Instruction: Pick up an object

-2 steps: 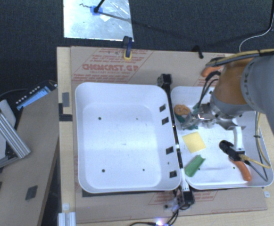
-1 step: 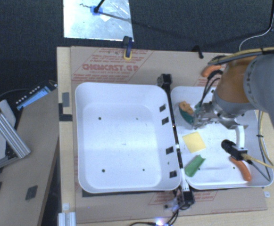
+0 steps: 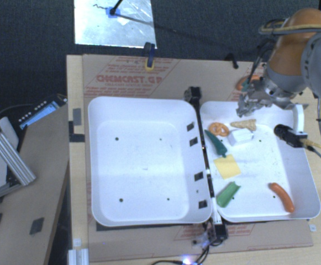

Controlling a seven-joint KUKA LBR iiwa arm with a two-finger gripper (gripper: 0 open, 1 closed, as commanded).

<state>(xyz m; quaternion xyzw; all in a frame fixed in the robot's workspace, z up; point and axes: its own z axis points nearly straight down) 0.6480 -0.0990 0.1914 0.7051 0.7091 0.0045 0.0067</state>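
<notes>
The gripper (image 3: 246, 110), fingers' state unclear, hovers by the tan wedge (image 3: 243, 125), probably light and stiff, best pinched across its narrow width.

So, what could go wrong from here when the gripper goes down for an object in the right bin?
1. The gripper hangs over the tan piece, which lies close to the pretzel and a white block; it may nudge those instead of grasping.
2. The yellow square looks flat, so fingers could slide over it.
3. The dark green piece lies near the bin divider, leaving little room.
</notes>
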